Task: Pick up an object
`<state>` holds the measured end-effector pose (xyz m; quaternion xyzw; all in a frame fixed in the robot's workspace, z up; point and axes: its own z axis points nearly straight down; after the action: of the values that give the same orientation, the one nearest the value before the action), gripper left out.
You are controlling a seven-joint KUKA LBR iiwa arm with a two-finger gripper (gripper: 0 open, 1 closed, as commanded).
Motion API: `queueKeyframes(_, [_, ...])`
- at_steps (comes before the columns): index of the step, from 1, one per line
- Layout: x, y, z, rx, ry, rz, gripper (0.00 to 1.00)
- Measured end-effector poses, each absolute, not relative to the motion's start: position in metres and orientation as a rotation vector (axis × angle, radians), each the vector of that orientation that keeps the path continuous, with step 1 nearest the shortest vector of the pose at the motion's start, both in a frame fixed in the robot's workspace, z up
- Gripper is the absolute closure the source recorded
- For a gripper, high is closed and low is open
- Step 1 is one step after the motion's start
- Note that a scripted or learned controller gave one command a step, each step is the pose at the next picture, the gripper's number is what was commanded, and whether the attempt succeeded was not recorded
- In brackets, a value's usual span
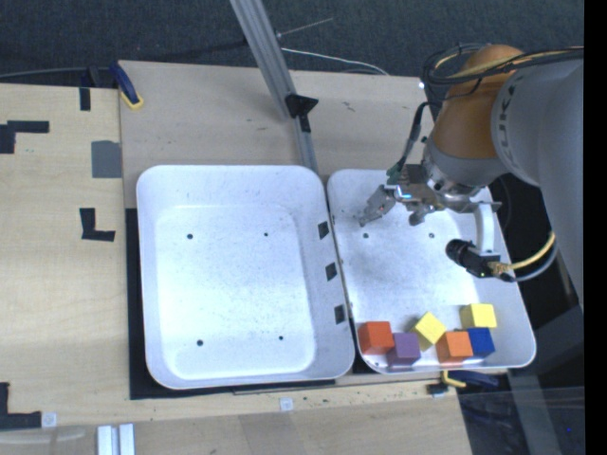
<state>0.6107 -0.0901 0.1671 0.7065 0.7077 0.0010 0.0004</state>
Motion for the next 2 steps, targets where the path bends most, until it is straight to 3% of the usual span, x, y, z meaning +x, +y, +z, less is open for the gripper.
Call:
queueKeyframes(1, [0.598, -0.075, 0.194, 2.219, 2.224, 0.001, 0.0])
queueKeyframes(2, [0.571, -0.085, 0.192, 2.224, 2.222, -0.005, 0.0])
